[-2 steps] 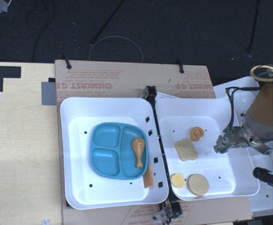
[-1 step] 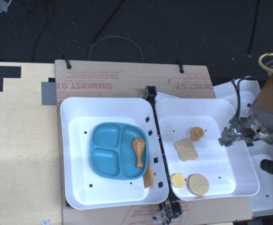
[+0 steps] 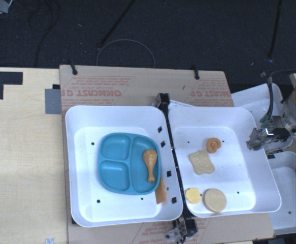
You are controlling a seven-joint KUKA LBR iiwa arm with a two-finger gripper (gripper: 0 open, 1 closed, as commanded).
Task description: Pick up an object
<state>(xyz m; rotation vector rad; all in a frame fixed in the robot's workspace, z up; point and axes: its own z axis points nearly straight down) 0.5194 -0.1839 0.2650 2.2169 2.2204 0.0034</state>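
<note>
gripper [image 3: 267, 134] sits at right bin's [image 3: 249, 118] right rim, can't tell its state, nothing visibly held. donut [image 3: 214, 145] nearest, w/ bread slice [image 3: 201, 162] just beside. risk: descent clips the rim, or grabs bread instead, since they're crowded.

Even, fairly bright overhead light fell on the two white bins [image 3: 87, 131], which glared slightly along their rims and cast only faint soft shadows, while the dark floor [image 3: 137, 24] behind stayed dim and the whole frame looked a little soft and grainy.
</note>
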